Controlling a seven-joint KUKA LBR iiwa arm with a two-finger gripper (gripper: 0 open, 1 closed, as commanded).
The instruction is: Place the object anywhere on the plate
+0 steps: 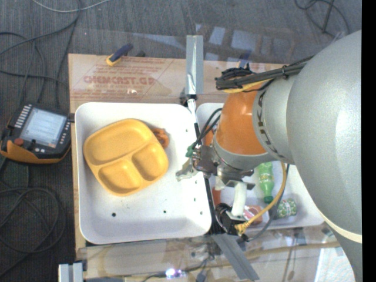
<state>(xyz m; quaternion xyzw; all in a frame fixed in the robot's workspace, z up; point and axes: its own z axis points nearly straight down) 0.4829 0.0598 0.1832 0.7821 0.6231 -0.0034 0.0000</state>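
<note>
A yellow plate (117,148) with three hollows is seen in the left bin (141,219), a little toward 10 o'clock from the bin's middle. A small orange-brown thing (160,137) is found at 2 o'clock from the plate. It rests on the bin floor right against the plate's rim and is partly hidden by it, so what it is cannot be told.

The right bin (207,115) is mostly covered by the big grey arm (329,134) with its orange band. The gripper (192,167) is seen at 3 o'clock from the plate, over the wall where the two bins meet. It is close to the orange-brown thing but apart from it. Whether the gripper is open or closed cannot be told, and nothing is seen held in it.

A green bottle (265,181) is seen in the right bin, at 3 o'clock from the gripper. A small spotted thing (286,208) is found just past the bottle at 5 o'clock.
</note>
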